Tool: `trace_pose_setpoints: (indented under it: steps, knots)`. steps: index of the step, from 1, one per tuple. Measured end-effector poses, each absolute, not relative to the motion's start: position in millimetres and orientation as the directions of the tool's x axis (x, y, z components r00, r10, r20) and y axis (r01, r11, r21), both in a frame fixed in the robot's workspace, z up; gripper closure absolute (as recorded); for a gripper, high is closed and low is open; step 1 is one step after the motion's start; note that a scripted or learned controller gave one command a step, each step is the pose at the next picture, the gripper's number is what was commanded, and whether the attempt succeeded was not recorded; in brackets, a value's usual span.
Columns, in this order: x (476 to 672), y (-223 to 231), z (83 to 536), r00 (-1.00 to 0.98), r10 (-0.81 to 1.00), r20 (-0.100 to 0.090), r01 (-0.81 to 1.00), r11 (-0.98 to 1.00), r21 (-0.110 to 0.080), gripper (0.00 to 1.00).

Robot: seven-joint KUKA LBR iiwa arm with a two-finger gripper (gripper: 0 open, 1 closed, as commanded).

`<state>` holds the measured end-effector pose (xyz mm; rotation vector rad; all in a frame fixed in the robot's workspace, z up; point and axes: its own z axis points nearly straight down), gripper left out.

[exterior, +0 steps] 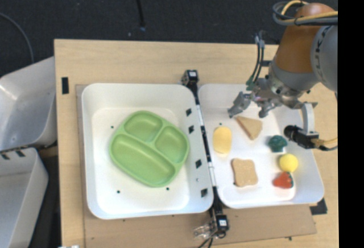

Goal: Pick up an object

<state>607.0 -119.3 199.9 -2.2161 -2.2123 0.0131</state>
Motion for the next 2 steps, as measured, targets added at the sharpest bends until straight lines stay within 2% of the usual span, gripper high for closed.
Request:
trace_pose_setpoints:
  steps: [1,2]
  knots:
    - [610.1,-119,208,-0.002,1.0,0.0,1.0,0.002,0.001,0.0]
    - [611.0,-119,145,0.002,1.0,-0.002,1.0,-0.002,-0.003,0.0]
